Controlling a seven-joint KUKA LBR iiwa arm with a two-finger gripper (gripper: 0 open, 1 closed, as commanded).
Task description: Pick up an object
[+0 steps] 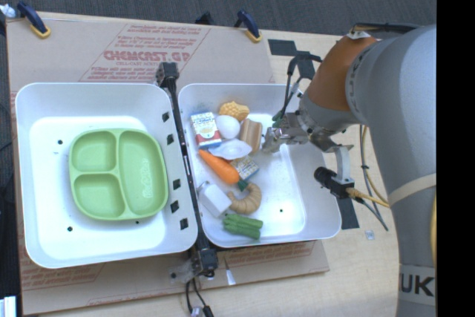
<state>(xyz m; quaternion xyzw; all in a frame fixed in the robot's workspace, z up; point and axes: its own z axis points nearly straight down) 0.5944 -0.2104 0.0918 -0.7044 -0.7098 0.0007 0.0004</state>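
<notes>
Camera view, left to right. The left bin (30,182) holds a green three-compartment plate (119,174), lying flat near its centre. The right bin (315,215) holds a cluster of toy foods along its left half: a red-and-white carton (204,126) and a yellow corn-like piece (234,110) at the far end, a white egg (228,127) between them, an orange carrot (219,166) lying diagonally at mid-bin, a tan pretzel (247,199) nearer, and a green bundle of beans (243,226) at the near edge. A tan block (251,133) stands just right of the egg. The gripper (273,139) is low inside the right bin, just beside the tan block; whether its tips are apart or together cannot be told. The grey arm (393,85) enters from the right.
</notes>
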